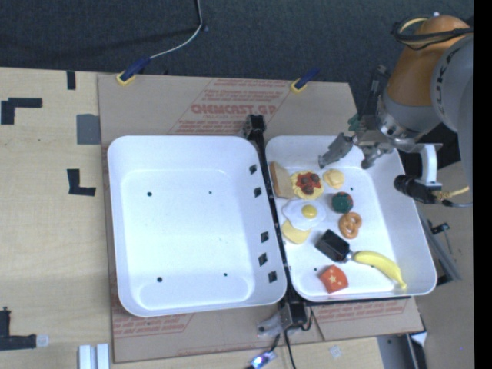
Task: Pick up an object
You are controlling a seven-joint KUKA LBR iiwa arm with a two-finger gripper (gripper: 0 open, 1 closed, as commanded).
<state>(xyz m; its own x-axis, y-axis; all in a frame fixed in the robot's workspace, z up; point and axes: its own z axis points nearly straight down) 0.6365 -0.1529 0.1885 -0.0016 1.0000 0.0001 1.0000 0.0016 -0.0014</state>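
The right bin (pixel 403 206) holds several toy foods: a pizza slice (pixel 307 183), a fried egg (pixel 303 214), a dark green ball (pixel 342 202), a pretzel (pixel 350 224), a banana (pixel 380 265), a black block (pixel 333 245), a red piece (pixel 333 278) and a small yellow piece (pixel 334 178). My gripper (pixel 350 156) hangs over the bin's far edge, above and behind the yellow piece. Its two fingers (pixel 333 152) are spread apart with nothing between them.
The left bin (pixel 123 206) lies beside the right one, joined by a black clip strip (pixel 265 206). Both rest on a cardboard sheet (pixel 223 106). The grey and orange arm (pixel 423 60) comes in from the upper right. A cable (pixel 184 41) runs behind.
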